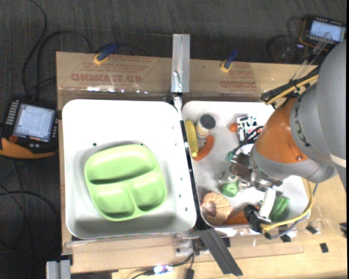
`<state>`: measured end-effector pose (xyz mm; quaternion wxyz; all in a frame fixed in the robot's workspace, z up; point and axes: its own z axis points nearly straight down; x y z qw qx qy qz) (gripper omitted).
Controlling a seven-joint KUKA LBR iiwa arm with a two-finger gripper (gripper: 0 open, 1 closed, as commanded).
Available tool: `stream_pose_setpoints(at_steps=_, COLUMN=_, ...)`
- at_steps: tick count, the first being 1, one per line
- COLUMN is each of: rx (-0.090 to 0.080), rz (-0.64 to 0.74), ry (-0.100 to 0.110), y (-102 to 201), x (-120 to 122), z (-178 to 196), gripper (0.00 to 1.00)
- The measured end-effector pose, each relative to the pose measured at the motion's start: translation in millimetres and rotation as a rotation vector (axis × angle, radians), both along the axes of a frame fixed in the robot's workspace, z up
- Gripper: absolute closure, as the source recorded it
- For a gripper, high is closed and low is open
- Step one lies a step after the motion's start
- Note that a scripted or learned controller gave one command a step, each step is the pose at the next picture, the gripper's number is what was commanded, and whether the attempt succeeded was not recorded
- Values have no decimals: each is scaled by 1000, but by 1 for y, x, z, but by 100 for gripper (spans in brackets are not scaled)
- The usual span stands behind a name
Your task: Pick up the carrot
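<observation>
Two shallow white bins are set side by side on the tabletop (104, 68). The left bin (72, 156) is occupied by a light green divided plastic plate (125, 182).

The curved orange carrot (205, 149) is seen against the left wall of the right bin (221, 109), touching a yellow banana-shaped piece (190, 135) and just below a small grey-capped bottle (206, 124).

The pincer (239, 170) is positioned mid-bin, well apart from the carrot and just above a small green piece (230, 188). Its opening cannot be told.

A tan ribbed bulb (214, 205) is located at the near edge, with a second orange piece (235, 217) beside it, partly hidden.
</observation>
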<state>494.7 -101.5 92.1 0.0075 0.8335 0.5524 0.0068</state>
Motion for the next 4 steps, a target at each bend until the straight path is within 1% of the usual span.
stream_pose_setpoints(at_steps=1, rx=5, rz=-473, ry=23, y=-37, x=3, z=160, gripper=100)
stream_pose_setpoints(at_steps=2, rx=4, rz=-198, ry=25, y=3, x=26, z=127, gripper=100)
stream_pose_setpoints(at_steps=3, rx=6, rz=-604, ry=23, y=-48, x=-11, z=152, gripper=100)
stream_pose_setpoints(at_steps=4, rx=6, rz=-352, ry=25, y=-61, x=8, z=110, gripper=100)
